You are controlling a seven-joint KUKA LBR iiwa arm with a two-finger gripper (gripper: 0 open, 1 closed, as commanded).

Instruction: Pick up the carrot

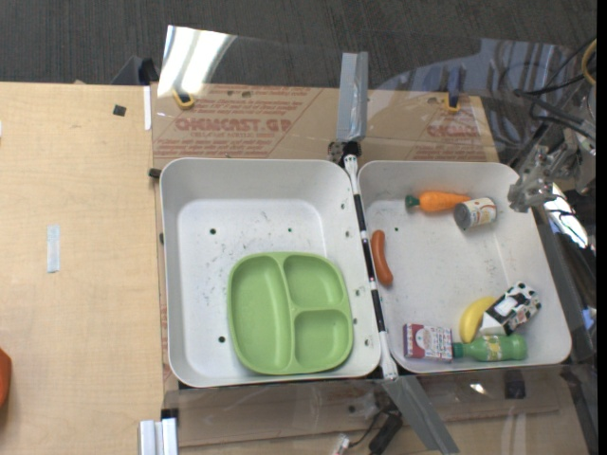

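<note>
The orange toy carrot with a green stalk end point(442, 201) lies on its side near the far wall of the right-hand shallow white plastic bin point(446, 282), its green end pointing toward the divider between the bins and its blunt end touching or just beside a small grey cylindrical can with a pale label point(475, 213). The grey metal gripper point(527, 190) hangs at the bin's right rim, well apart from the carrot; whether it is released or clenched I cannot tell, since it is small and blurred against cables.

The step in hand looks like the approach. A good pick would bring the gripper over the carrot's thick middle, jaws across its short axis, clear of the can so that the can is not nudged or caught as well. The carrot looks smooth, tapered and rounded, so it may roll or squirt toward its narrow end; a grip at the thicker part seems safer.

Nearer the camera than the carrot lie a glossy red-orange sausage point(381, 257) beside the divider, then a yellow banana point(471, 318), a black-and-white cow-patterned toy point(517, 308), a small red and white carton point(428, 341) and a green bottle lying flat point(490, 351). The left white bin point(190, 254) holds a matte light-green three-compartment plate point(290, 312).
</note>
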